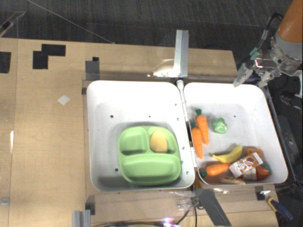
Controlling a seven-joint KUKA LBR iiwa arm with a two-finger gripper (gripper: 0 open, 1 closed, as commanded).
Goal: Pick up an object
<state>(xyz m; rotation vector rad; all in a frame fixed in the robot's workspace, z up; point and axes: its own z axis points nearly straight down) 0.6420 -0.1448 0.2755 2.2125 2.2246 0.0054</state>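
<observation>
Two white bins sit on the tabletop [42, 126]. The left bin [102, 108] holds one green divided tray [142, 167] with one yellow fruit [159, 141] in its upper right compartment. The right bin [246, 103] holds two upright carrots [199, 134], a third carrot [218, 169] lying flat, one banana [229, 154], one green piece [219, 126] and a printed packet [246, 166], partly overlapped and hard to read. The pincer [250, 76] hangs above the right bin's far rim, fingers apart, holding nothing; the arm is cut off.
</observation>
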